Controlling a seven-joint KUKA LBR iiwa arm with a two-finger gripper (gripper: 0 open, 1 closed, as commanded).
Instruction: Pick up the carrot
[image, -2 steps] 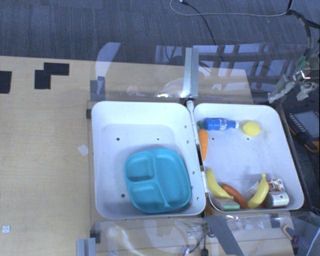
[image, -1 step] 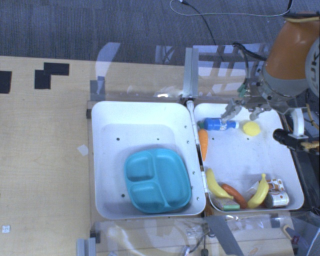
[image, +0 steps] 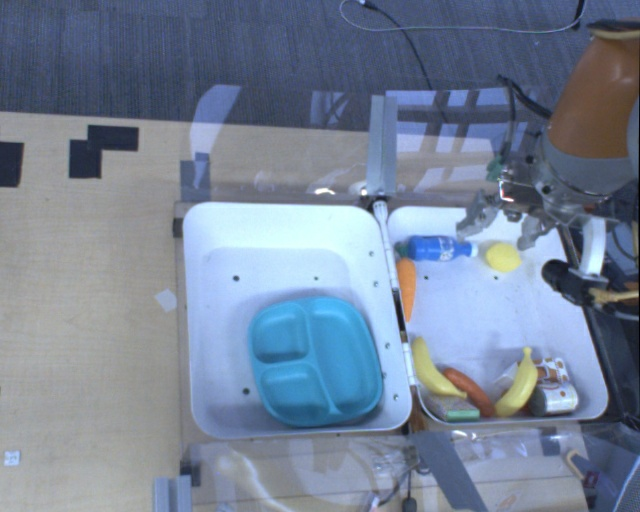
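The carrot (image: 406, 287) lies against the right bin's (image: 590, 345) left wall, left of and below the end effector (image: 503, 222), which hangs open and empty above the blue bottle (image: 437, 248). Fingers should be aligned across the carrot's width. The wall side is tight; open floor remains beside it.

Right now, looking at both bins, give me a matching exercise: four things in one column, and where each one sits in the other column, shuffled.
Things:
1. carrot
2. blue plate
3. lemon
4. can

Places:
A. left bin
B. right bin's near right corner
C. along the right bin's left wall
D. far part of the right bin, by the gripper

Pairs: 1-C, 2-A, 3-D, 4-B
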